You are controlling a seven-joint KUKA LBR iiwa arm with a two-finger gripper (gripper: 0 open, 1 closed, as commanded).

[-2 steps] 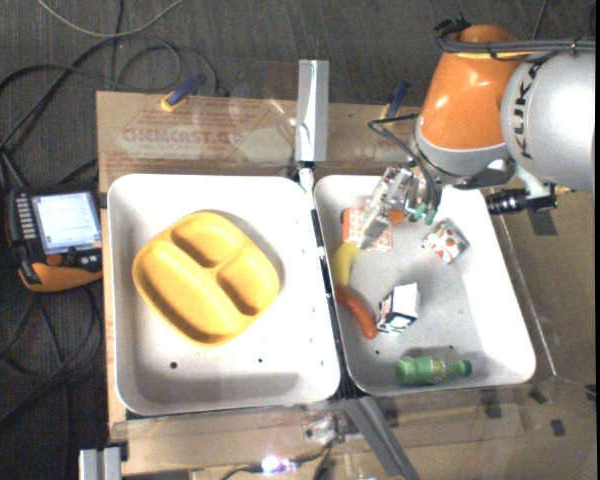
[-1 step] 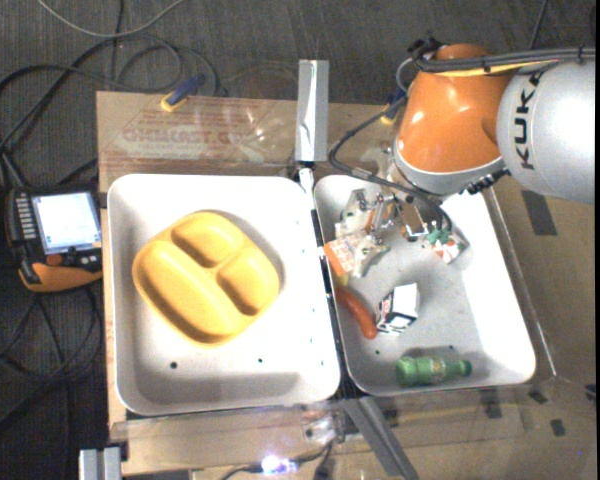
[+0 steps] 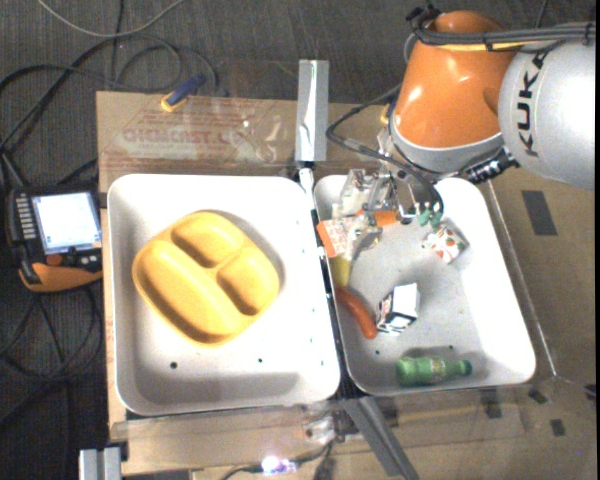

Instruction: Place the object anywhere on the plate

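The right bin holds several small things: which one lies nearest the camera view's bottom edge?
The green bottle, lying on its side near the right bin's front wall. The hot dog and small white carton lie farther back.

Dark grey carpet [image 3: 230, 18] strewn with cables [image 3: 100, 38] surrounds the cardboard-topped bench [image 3: 210, 133].

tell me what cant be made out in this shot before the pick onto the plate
- Gripper, camera view: the wrist above and clutter around it hide how its fingers stand.
- Orange-and-white packet, left edge of the right bin: print too small to read, partly behind the gripper parts.
- Small carton: label too small.
- Green bottle: label unreadable.
- Yellow plate: fully visible, three compartments.
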